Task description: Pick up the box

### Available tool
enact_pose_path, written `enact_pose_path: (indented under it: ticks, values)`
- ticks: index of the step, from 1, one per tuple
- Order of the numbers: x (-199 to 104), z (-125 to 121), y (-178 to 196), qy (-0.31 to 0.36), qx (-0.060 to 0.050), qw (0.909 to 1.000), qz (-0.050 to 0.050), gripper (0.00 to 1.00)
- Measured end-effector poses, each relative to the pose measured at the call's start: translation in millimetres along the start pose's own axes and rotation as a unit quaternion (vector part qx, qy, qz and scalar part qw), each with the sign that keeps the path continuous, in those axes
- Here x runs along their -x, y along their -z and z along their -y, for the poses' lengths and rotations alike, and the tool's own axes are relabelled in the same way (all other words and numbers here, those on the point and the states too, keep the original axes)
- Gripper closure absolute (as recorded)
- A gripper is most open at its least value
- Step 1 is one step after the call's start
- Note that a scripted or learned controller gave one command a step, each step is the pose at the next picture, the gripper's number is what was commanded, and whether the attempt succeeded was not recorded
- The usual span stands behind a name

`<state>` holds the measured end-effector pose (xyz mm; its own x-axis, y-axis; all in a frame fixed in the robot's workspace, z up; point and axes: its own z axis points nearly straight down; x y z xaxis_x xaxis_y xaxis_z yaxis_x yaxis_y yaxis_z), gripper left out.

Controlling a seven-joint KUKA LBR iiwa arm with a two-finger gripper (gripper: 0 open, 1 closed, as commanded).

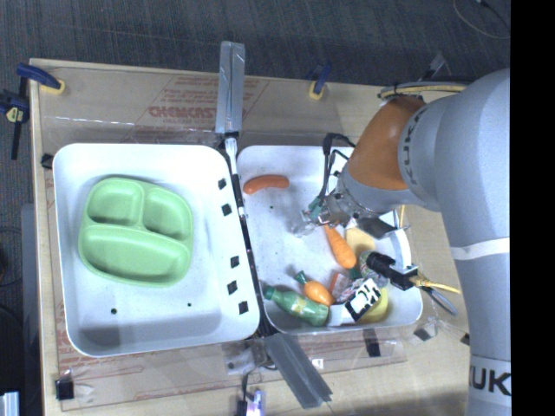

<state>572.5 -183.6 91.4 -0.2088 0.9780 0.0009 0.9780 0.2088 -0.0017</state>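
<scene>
Side by side on the wooden tabletop, two shallow white bins: left bin toward the tabletop's left edge, right bin toward its right edge as the camera looks. In the left bin, a light green divided plastic tray, lying flat. Reaching in from the right edge, the grey arm with the orange band, bent down over the right bin's middle. Below it, the gripper, low over the bin floor, just beside the top end of a long orange toy carrot; open or closed, impossible to tell, and nothing seen held. Toward the tabletop's near right corner, the small black-and-white patterned box, against the right bin's near wall, touching a yellow rounded toy fruit. Next to the box, a short orange carrot with green top and a green plastic bottle on its side. Near the bin's far wall, an orange-red toy sausage, well apart from the gripper.
</scene>
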Motion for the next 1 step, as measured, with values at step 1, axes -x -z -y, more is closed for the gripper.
enact_pose_path:
  ticks: [1]
  values:
    - [-106.0, 23.3, 100.5, -0.006, 0.000, 1.0000, 0.000, 1.00]
